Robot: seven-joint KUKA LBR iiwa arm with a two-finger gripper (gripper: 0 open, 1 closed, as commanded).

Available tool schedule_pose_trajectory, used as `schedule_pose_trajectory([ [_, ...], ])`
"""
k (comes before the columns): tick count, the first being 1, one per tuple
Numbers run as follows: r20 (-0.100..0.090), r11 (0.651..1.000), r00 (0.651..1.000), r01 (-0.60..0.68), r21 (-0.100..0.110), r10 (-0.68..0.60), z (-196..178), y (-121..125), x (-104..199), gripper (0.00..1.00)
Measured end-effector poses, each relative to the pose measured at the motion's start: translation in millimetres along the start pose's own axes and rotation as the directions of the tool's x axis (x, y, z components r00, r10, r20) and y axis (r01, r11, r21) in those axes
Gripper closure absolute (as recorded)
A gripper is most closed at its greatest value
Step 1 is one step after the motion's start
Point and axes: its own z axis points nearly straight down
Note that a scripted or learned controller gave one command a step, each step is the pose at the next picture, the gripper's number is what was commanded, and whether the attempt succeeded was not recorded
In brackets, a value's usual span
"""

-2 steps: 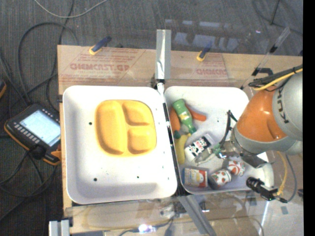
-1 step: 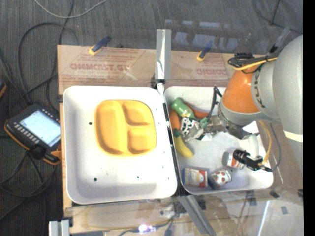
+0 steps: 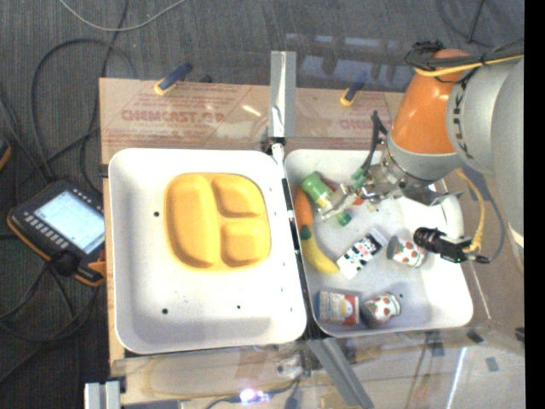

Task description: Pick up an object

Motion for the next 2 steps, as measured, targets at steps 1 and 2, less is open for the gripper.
schedule_pose_trajectory([
  [1,0.0,0.994,0.994,0.106,0.001,-0.106,0.2,10.6,24.4,0.0],
  [2,-0.001,0.976,0.976,0.219,-0.002,-0.219,89.0,11.8,-49.4,0.0],
])
